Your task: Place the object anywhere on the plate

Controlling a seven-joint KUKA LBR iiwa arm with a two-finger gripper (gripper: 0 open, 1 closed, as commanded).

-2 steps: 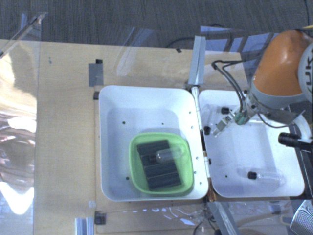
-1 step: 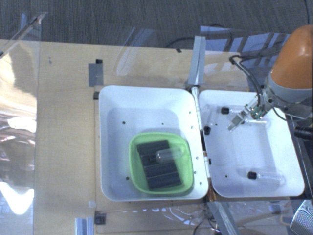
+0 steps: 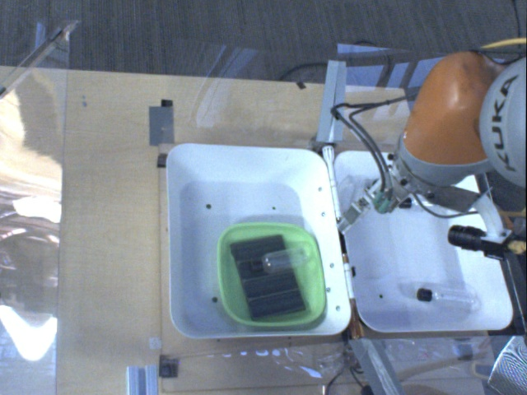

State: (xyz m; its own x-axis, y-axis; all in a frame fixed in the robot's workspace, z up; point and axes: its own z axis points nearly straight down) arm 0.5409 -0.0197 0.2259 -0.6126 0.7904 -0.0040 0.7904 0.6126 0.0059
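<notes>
A green plate (image 3: 223, 275) lies in the front half of the left bin (image 3: 191, 212). On it rests a dark ridged block (image 3: 268, 290), with a small clear tube (image 3: 281, 261) lying across the block's top. In the right bin (image 3: 412, 249), a clear vial with a black cap (image 3: 445, 295) lies on its side near the front. My gripper (image 3: 367, 204) hangs under the orange-banded wrist (image 3: 449, 109), at the right bin's left wall close to the divider. It is above and to the left of the vial, apart from it, and I see nothing held in it.
Black cables (image 3: 370, 151) loop from the wrist down toward the gripper. A black fitting (image 3: 471, 239) juts over the right bin's right side. A metal bracket (image 3: 333, 97) stands behind the divider. The wooden bench (image 3: 99, 220) stretches out to the left.
</notes>
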